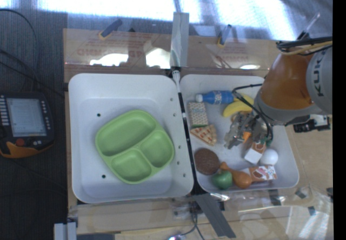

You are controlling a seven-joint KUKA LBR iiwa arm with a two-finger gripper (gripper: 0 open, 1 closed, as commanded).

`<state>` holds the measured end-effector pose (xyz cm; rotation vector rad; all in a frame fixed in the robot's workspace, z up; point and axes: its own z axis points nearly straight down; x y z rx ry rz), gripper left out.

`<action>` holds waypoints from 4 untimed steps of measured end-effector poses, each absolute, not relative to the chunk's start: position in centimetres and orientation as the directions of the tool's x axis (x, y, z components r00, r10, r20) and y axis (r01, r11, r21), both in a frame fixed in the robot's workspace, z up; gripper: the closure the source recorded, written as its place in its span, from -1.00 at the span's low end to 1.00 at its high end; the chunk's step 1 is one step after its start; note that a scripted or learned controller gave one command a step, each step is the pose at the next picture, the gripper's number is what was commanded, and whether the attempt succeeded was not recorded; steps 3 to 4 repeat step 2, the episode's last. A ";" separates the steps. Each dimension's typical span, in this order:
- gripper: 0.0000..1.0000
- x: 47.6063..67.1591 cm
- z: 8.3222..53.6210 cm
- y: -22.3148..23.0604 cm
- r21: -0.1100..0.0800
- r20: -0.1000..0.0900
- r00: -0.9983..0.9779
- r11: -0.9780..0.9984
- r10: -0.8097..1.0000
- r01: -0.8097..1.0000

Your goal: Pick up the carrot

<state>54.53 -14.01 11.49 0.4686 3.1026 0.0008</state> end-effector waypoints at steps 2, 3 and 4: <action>1.00 48.4 19.2 -4.7 0.000 0.002 -0.976 0.976 0.219 0.219; 1.00 48.4 19.2 -4.7 0.000 0.002 -0.976 0.976 0.219 0.219; 1.00 48.4 19.2 -4.7 0.000 0.002 -0.976 0.976 0.219 0.219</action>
